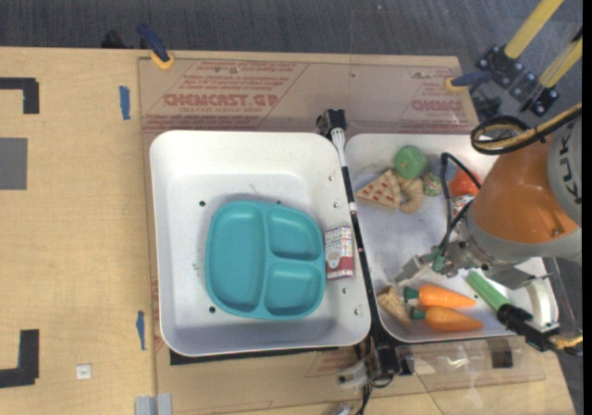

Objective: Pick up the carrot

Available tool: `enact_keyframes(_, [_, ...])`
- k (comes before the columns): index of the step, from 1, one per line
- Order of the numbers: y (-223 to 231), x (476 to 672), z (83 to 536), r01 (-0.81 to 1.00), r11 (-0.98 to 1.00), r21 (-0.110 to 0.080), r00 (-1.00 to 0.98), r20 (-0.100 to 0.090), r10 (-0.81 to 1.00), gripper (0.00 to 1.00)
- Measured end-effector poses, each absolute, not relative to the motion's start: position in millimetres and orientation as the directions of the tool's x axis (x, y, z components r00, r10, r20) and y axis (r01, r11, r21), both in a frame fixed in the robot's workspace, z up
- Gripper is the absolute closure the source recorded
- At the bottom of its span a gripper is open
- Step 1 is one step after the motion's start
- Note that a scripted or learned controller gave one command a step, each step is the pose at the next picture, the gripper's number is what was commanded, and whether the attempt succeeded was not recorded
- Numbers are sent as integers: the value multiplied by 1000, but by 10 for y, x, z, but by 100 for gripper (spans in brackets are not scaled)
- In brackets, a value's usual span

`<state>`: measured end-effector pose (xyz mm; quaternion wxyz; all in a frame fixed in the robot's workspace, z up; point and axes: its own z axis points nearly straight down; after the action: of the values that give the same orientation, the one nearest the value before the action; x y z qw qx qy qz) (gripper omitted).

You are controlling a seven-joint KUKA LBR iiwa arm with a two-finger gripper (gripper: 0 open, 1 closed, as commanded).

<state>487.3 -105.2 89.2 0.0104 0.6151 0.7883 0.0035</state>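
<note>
So your gripper (427,263) hangs low in the right white shallow bin (384,230), just up and to the left of the carrots, around 10 o'clock from them. I honestly can't tell from this angle how the tool is set; the grey-and-orange arm (518,201) covers most of it.

There are two orange plastic carrots with green stub ends lying side by side at the bin's 6 o'clock edge. The upper carrot (446,297) is the nearer one to the tool, and the lower carrot (453,318) sits just beside it, nearly touching, right against the bin's front wall. That's the tricky bit I think: packed together in a corner with a tan toy food piece (392,301) at their 9 o'clock, so you've got little room for a finger to slip between.

The rest of the toys sit well apart at 12 o'clock: a green round vegetable (410,161) and a tan waffle-like wedge (381,189). A green-handled tool (486,290) lies at 3 o'clock of the carrots, half under the arm.

The left white bin (176,238) holds a teal divided plate (265,259) and a small red-labelled bottle (339,252) at its 3 o'clock.

My guess: you're lining up over the upper carrot, nothing grabbed yet.
</note>
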Motion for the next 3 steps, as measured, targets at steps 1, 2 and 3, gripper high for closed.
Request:
enact_keyframes(1, [-1172, 4860, 893, 807, 590, 11, -590, -12, 807, 0])
enact_keyframes(2, [-1198, 4877, 894, 419, 908, 7, -908, -20, 419, 0])
enact_keyframes(3, [-1191, 4910, 985, 420, 907, 11, -907, -24, 420, 100])
